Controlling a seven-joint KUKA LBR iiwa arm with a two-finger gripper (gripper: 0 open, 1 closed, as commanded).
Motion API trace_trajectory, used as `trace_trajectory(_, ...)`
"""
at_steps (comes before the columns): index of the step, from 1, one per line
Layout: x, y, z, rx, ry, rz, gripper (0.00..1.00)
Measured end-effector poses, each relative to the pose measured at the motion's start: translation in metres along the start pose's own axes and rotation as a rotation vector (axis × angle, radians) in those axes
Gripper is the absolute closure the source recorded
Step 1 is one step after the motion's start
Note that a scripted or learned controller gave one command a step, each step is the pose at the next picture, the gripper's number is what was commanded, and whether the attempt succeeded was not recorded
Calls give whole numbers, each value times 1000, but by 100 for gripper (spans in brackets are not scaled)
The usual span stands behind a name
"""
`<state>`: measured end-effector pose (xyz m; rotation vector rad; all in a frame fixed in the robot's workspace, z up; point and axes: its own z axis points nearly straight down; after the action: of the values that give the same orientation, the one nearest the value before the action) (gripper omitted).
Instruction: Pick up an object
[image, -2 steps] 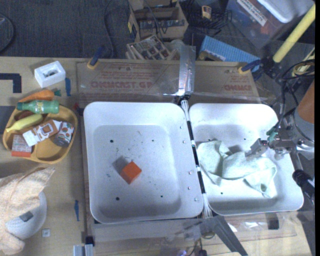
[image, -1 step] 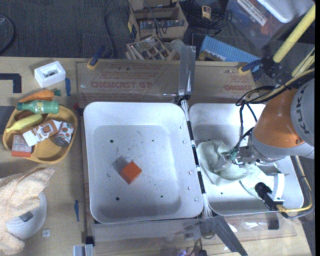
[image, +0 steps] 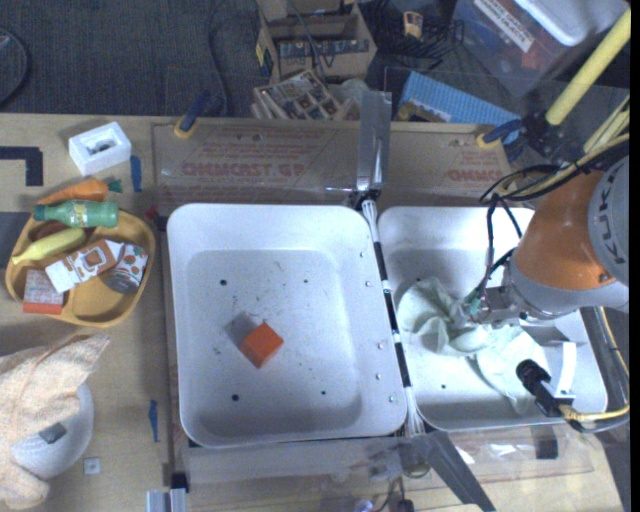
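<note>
Arm (image: 560, 250): reaching from the right, wrist bent down over right bin (image: 440, 225). Gripper (image: 472, 310): pressed into crumpled pale cloth (image: 425, 315); grip state cannot be told.

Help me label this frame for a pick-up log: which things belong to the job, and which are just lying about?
Part of the job:
- end effector, down in the right bin
- pale cloth beneath it
- orange block in the left bin

Lying about:
- yellow bowl of toy food
- white box
- beige cloth
</note>
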<state>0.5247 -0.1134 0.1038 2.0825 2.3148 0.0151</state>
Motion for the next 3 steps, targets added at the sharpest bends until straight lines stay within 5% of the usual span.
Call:
trace_trajectory(1, -2, 0, -10, -3, -2, 4, 100)
trace_trajectory(2, 31, 37, -80, 27, 13, 50, 100)
trace_trajectory(3, 8, 134, -144, 21, 15, -274, 100)
